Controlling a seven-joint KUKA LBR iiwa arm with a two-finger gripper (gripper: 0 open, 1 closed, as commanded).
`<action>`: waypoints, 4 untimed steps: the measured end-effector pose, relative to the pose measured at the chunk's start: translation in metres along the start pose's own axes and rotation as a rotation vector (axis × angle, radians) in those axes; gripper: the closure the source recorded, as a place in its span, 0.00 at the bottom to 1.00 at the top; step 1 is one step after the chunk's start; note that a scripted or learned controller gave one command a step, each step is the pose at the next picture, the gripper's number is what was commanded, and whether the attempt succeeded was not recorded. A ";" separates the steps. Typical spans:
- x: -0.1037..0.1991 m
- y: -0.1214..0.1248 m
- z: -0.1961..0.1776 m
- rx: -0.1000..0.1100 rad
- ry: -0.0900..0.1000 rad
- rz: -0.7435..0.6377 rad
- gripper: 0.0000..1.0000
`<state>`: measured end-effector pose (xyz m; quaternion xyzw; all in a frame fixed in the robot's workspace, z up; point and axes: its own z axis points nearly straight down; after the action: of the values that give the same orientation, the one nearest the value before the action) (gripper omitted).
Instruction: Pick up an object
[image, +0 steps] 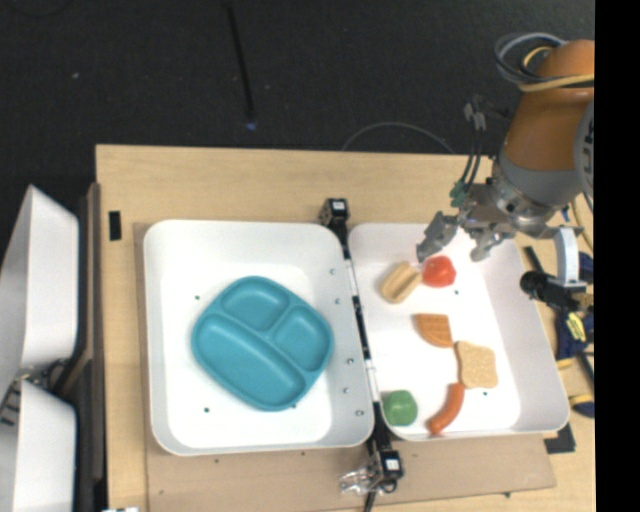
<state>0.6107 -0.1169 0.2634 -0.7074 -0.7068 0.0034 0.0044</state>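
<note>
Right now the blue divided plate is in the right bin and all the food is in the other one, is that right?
Not quite. The camera view shows the blue plate in the left bin. The food, such as the tomato and sausage, lies in the right bin.

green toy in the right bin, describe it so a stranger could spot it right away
Look in the right white bin, at the front corner nearest the divider between the bins. There sits a small round green toy, just left of the orange-red sausage. It is the only green piece among tan, orange and red ones.
</note>
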 end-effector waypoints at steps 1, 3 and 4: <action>0.000 0.002 -0.007 -0.013 -0.001 -0.002 0.00; -0.010 -0.004 0.082 -0.009 -0.004 0.001 0.00; -0.016 0.005 0.134 -0.007 -0.003 0.003 0.00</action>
<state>0.6146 -0.1324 0.1291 -0.7085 -0.7057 0.0020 0.0005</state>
